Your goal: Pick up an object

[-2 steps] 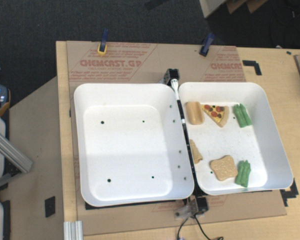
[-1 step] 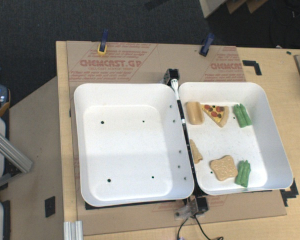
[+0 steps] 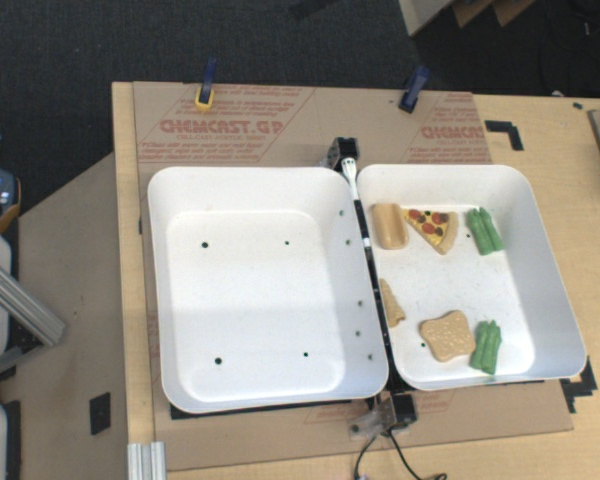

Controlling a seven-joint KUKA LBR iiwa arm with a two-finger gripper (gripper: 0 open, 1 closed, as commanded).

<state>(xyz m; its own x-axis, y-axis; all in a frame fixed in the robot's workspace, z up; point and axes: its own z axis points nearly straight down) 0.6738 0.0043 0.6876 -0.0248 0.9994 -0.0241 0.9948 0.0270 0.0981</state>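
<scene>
Two white bins sit side by side on the bench (image 3: 280, 448), atop a cardboard sheet (image 3: 310, 118). The left bin (image 3: 180, 368) shows four dark holes in its floor. The right bin (image 3: 550, 298) holds toy food: a bread roll (image 3: 387, 225) near the divider, a pizza slice (image 3: 432, 228) just beside it, a green vegetable (image 3: 484, 230) further right. Lower down: a tan piece (image 3: 390, 303) against the divider, a toast slice (image 3: 447, 335), and a second green vegetable (image 3: 487, 346) touching it. Pincer state: cannot tell.
</scene>
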